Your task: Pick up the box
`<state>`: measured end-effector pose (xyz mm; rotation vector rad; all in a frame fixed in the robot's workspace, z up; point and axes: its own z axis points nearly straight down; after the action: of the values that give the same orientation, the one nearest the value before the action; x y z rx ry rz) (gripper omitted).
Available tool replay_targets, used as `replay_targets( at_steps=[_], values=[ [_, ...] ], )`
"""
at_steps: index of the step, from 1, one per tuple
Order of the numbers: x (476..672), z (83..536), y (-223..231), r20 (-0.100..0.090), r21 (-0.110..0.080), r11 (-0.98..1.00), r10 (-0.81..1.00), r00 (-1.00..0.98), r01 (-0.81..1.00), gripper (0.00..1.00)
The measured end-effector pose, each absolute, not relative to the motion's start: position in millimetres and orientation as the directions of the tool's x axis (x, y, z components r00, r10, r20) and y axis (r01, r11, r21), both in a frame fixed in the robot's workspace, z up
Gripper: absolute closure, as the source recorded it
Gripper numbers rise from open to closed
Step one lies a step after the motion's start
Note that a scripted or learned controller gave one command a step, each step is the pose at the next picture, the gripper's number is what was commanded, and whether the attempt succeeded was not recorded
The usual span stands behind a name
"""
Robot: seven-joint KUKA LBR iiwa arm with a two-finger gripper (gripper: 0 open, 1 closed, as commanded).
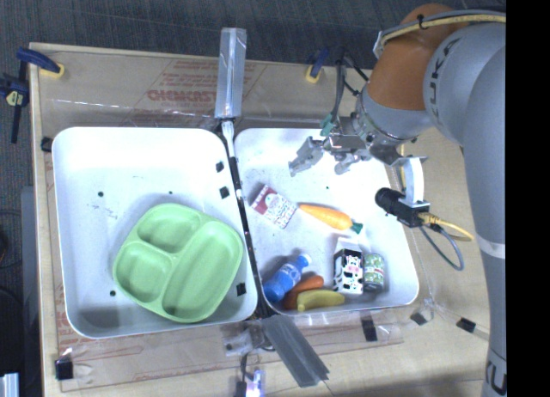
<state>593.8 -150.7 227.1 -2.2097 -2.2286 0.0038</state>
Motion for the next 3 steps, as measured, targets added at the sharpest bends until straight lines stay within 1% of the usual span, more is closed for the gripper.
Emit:
replay_targets(
  at_steps=[1, 2, 3],
  values=[
    [609.9, 280.5, -147.6, -0.001, 0.000, 0.305, 0.952, -0.305, 0.952, 0.00],
    [610.6, 291.0, -147.2, -0.002, -0.001, 0.310, 0.951, -0.310, 0.951, 1.00],
    [610.6, 291.0, -147.4, -0.002, -0.001, 0.309, 0.951, -0.309, 0.951, 0.00]
  ],
)
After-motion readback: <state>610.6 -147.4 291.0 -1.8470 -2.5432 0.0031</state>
